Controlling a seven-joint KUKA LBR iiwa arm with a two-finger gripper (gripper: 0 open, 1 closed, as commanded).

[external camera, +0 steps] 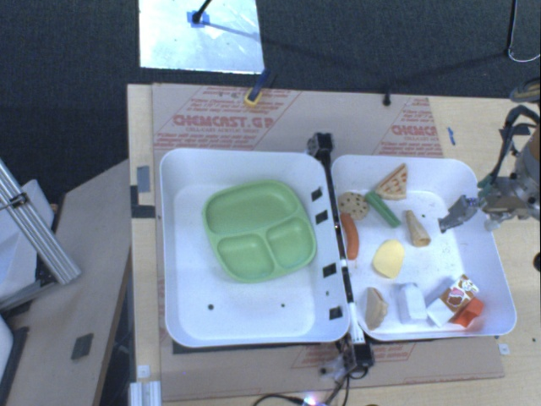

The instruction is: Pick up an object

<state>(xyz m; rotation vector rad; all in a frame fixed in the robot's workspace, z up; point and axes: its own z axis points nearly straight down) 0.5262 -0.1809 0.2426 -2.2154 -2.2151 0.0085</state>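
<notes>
The right bin [473,176] holds several toy foods: a sandwich wedge [392,182], a brown cookie [352,204], a green stick [383,211], an orange carrot [350,235], a tan cone [417,227], a yellow lemon-like piece [389,259], a bread piece [375,306], a white block [412,301] and a red-and-white carton [461,299]. My gripper [461,212] comes in from the right edge, over the right side of this bin, to the right of the cone. Nothing shows between its fingers.
The left bin [182,311] bears a green divided plate [259,229]. A black-clipped divider [332,235] runs between the bins. Cardboard lies under both, and a shiny metal sheet [200,24] sits at the back.
</notes>
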